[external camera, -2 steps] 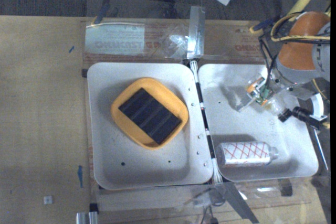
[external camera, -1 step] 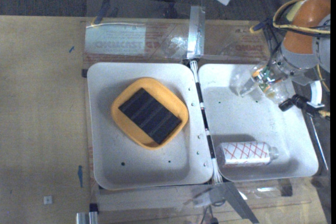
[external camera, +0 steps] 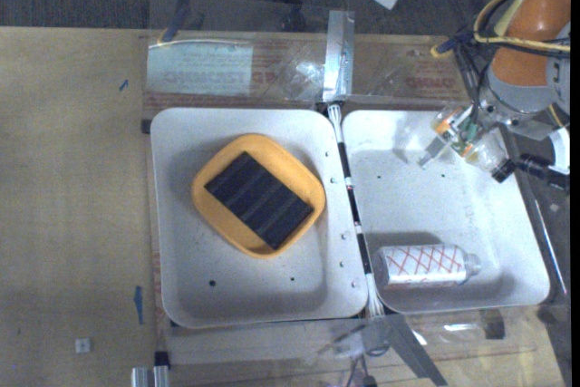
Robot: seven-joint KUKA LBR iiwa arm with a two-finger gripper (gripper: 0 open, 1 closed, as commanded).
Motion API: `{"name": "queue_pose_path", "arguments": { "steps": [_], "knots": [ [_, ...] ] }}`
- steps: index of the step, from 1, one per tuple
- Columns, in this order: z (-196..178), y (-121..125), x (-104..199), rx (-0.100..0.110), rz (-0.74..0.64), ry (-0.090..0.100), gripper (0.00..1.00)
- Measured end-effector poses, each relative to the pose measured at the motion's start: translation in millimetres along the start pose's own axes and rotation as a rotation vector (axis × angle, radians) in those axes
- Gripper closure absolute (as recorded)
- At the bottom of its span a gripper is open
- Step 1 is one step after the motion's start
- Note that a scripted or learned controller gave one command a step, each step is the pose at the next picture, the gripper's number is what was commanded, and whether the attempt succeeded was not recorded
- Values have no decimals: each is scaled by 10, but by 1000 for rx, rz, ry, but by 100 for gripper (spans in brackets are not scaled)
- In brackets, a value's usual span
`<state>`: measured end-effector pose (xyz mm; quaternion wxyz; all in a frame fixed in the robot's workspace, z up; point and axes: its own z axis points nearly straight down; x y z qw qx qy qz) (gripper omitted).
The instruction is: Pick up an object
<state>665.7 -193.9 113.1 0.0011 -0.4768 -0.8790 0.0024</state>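
A yellow-orange block (external camera: 258, 195) with a black ribbed top lies in the middle of the left bin (external camera: 181, 285), turned at an angle. In the right bin (external camera: 503, 213), a white bottle (external camera: 424, 265) with a red criss-cross label lies on its side near the front wall, cap to the right. My gripper (external camera: 441, 140) hangs over the right bin's back right part, well apart from the bottle and far from the block. I see nothing in it.
A metal divider post (external camera: 340, 59) stands behind the seam between the bins. Clear plastic wrapping lies along the bench behind both bins. The arm's orange band (external camera: 535, 27) and cables sit at the top right.
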Motion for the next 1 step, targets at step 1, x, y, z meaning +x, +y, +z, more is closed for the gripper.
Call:
{"name": "queue_pose_path", "arguments": {
  "steps": [1],
  "knots": [
    [-113, 14, -5, -3, -2, -6, 100]
  ]
}}
